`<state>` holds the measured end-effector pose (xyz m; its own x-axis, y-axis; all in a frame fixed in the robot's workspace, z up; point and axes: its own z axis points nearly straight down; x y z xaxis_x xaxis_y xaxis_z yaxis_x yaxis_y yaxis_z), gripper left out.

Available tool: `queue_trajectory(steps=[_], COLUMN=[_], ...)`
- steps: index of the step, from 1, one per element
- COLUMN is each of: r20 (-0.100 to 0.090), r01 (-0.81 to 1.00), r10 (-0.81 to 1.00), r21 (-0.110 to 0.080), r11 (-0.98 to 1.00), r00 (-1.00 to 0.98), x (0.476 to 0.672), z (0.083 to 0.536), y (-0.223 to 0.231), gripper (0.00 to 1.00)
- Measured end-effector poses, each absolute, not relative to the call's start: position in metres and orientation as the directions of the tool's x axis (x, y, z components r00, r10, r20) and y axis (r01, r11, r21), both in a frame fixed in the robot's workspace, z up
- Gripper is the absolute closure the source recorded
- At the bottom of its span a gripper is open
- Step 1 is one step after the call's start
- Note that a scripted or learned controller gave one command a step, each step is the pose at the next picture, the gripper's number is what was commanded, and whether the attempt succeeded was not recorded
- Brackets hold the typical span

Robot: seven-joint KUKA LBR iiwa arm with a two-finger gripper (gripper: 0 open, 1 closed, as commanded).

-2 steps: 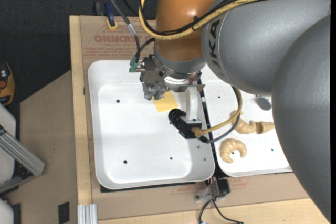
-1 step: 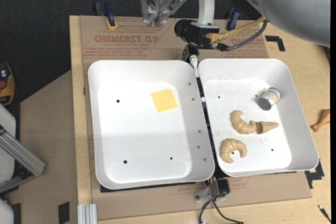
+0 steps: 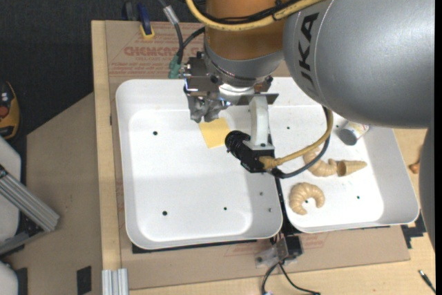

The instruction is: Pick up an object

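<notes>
A flat pale-yellow piece [image 3: 215, 135] lies in the left white bin [image 3: 179, 211], in its upper right part. My gripper [image 3: 207, 111] hangs directly over the piece's upper edge, very close to it or touching it. The big orange and grey wrist hides most of the gripper from above. Whether the yellow piece is gripped cannot be made out.
The right bin [image 3: 387, 207] holds a croissant [image 3: 307, 195], a cone-shaped pastry [image 3: 338, 167] and a small grey object [image 3: 349, 134] partly under the arm. A black cable plug [image 3: 243, 150] hangs from the arm over the divide between the bins. Cardboard lies under both bins.
</notes>
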<state>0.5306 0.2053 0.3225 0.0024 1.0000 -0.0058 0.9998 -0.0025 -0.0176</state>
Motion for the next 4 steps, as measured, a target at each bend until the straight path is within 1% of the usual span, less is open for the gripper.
queue_trajectory(steps=[1, 2, 3, 4], r20=[-0.002, 0.010, -0.005, -0.002], r01=[1.000, 1.000, 1.000, 1.000], r10=[1.000, 1.000, 1.000, 1.000], r21=[-0.010, 0.019, -0.012, -0.008], r11=[0.002, 0.003, -0.003, 0.002], r00=[-0.002, -0.003, 0.003, -0.002], x=[0.478, 0.480, 0.481, 0.478], z=[0.293, 0.466, 0.357, 0.302], y=[0.213, 0.218, 0.202, 0.225], gripper=[1.00, 1.00, 1.00, 1.00])
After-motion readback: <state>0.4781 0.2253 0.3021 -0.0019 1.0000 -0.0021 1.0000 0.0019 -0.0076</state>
